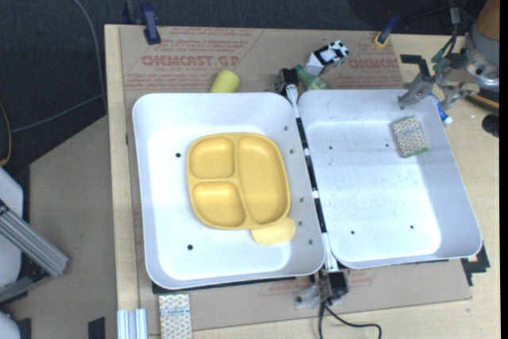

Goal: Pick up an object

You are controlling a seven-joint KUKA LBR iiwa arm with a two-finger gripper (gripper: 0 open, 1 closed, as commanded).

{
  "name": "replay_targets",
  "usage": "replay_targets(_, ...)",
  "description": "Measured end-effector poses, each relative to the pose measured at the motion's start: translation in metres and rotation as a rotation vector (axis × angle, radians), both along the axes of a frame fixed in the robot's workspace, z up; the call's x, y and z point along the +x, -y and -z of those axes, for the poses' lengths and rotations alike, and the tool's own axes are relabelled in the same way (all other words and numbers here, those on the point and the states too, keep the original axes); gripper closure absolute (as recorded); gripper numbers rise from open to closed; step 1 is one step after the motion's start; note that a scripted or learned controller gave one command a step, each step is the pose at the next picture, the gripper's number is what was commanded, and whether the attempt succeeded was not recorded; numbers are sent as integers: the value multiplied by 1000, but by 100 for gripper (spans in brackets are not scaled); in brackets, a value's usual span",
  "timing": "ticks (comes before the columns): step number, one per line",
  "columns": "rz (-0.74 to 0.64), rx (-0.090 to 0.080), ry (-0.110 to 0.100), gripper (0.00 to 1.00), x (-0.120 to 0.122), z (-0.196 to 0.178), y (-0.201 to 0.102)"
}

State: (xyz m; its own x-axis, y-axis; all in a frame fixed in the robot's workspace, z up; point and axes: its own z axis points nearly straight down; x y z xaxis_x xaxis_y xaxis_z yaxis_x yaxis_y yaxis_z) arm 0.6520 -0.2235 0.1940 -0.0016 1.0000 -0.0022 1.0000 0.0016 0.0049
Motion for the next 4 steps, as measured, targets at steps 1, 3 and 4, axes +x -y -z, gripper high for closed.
replay_targets(1, 0, 0, -1, 0, 15, -15, 0)
replay_targets(3, 1, 3, -8, 0, 9, 1, 0)
replay_targets(4, 0, -1, 0, 0, 15, -96, 0)
